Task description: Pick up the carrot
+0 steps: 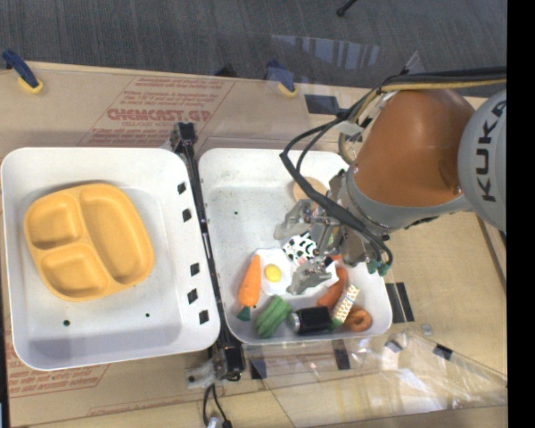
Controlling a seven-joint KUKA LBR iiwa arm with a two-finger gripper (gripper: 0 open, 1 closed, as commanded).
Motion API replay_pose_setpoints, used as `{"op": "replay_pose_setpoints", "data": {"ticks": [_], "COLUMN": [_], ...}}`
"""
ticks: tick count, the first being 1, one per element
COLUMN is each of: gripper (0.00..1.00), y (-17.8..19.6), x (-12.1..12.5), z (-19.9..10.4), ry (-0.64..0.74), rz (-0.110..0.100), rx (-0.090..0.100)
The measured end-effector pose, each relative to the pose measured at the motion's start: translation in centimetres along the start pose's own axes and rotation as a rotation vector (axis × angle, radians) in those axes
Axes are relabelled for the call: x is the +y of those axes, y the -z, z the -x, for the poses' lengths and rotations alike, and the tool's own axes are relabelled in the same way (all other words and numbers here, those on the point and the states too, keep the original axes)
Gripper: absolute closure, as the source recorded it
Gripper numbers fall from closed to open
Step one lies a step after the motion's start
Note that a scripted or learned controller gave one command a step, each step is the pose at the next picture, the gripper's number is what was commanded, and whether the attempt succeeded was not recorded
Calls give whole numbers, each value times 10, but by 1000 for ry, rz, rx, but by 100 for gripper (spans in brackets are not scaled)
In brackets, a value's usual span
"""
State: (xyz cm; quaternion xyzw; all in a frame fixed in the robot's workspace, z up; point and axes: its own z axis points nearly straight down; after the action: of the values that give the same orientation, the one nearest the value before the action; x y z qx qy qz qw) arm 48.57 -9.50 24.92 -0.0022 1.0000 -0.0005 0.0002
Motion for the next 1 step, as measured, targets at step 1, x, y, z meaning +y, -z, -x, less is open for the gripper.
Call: {"op": "replay_pose_setpoints", "data": {"ticks": [1], "gripper": [0], "y": [-157], "x": [-3], "z": [18], "ry": [-39], "rz": [4], "rx": [13]}}
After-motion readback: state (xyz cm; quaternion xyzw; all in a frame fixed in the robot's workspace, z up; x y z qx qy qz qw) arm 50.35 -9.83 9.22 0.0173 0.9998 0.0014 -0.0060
